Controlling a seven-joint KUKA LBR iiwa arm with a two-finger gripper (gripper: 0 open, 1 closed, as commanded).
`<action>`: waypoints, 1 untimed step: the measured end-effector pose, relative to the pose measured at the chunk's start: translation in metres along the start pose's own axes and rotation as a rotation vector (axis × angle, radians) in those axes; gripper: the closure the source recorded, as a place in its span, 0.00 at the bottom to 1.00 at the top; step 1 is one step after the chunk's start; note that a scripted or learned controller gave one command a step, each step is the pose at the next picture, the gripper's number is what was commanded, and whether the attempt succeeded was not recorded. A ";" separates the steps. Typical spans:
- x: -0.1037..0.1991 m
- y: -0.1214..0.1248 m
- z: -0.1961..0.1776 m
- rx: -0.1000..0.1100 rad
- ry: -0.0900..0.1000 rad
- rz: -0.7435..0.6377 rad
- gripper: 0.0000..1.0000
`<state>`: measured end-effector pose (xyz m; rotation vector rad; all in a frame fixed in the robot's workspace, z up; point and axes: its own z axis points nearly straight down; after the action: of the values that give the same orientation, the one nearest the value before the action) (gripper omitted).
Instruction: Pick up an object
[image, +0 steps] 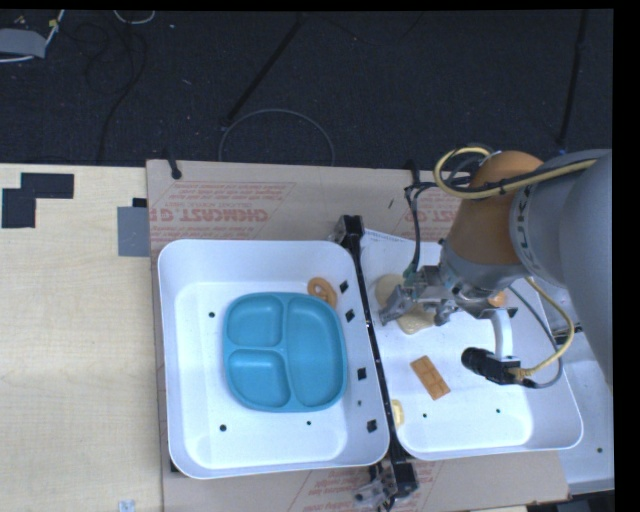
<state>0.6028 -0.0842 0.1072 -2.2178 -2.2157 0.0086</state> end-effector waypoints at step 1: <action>0.000 0.001 0.017 -0.009 -0.004 0.001 0.00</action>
<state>0.6041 -0.0842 0.0899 -2.2253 -2.2210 0.0028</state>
